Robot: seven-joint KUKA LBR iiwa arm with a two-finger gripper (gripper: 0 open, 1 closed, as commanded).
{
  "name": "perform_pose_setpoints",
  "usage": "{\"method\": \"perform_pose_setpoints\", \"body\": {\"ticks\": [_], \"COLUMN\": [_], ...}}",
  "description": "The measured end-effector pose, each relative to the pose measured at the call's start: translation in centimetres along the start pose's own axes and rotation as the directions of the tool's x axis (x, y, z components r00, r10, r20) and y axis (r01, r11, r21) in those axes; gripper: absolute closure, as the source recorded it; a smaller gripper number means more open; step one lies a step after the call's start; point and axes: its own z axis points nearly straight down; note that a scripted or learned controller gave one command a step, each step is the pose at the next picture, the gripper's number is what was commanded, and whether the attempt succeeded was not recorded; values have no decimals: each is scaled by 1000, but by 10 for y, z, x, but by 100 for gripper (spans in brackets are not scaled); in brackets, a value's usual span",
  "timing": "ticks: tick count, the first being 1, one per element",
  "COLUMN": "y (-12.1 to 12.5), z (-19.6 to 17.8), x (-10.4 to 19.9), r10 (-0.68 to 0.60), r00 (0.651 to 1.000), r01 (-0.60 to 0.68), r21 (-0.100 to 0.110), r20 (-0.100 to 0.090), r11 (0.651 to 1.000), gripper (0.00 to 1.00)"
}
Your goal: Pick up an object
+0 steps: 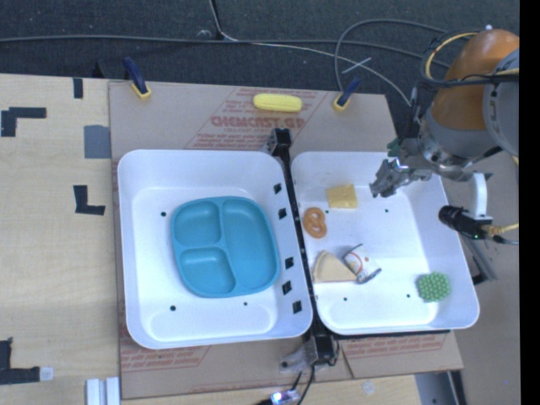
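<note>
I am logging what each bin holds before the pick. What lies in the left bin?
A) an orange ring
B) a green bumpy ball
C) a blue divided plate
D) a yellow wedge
C: the blue divided plate lies in the left bin, while the green ball, yellow wedge and orange ring all lie in the right bin.

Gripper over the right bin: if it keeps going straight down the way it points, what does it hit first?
Probably bare floor of the right bin. The gripper points down just right of the yellow block, which looks slightly off its line, though depth is hard to judge from this slant.
</note>
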Motion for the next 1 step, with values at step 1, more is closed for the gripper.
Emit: {"method": "perform_pose_setpoints", "body": {"ticks": [1], "y": [1], "z": [-13], "x": [50], "r10": [-4], "r00": [1000], "r01": [4], "r21": [3], "r20": [-2], "r11": [1000], "gripper": [100]}}
